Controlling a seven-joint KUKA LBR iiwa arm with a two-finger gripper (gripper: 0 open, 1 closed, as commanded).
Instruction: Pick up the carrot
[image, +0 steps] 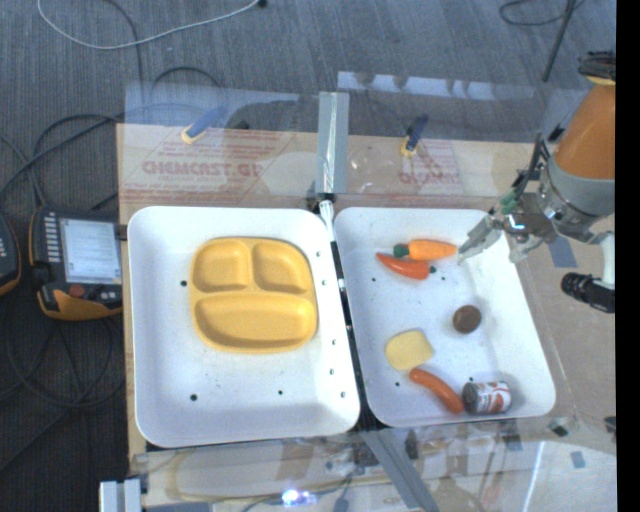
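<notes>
The grey arm (585, 150) with its orange band reached in from the right, its wrist hanging over the upper right corner of the right bin (520, 300). The gripper (497, 238) pointed down and to the left, its two fingers spread apart with nothing between them; one fingertip (470, 246) sat just beside the carrot's thick end, and whether it touched could not be told.

The left bin (160, 400) held a yellow divided tray (254, 293) with three compartments, lying near its middle. The right bin held the smaller things. The carrot (432, 249), orange with a green top at its left end, lay flat near the bin's upper middle. A red-orange pepper (405, 266) lay just below it, touching or nearly so. Further down were a pale yellow slice (409, 349), a brown round piece (466, 319) to its right, an orange sausage (437, 389) near the lower wall, and a small can (487, 397) on its side at the sausage's right end.

Outside the bins, a handheld control pendant (80, 260) rested on the floor at the left, with black cables (40, 350) looping around it. A metal strip (331, 145) stood upright behind the seam between the two bins.
</notes>
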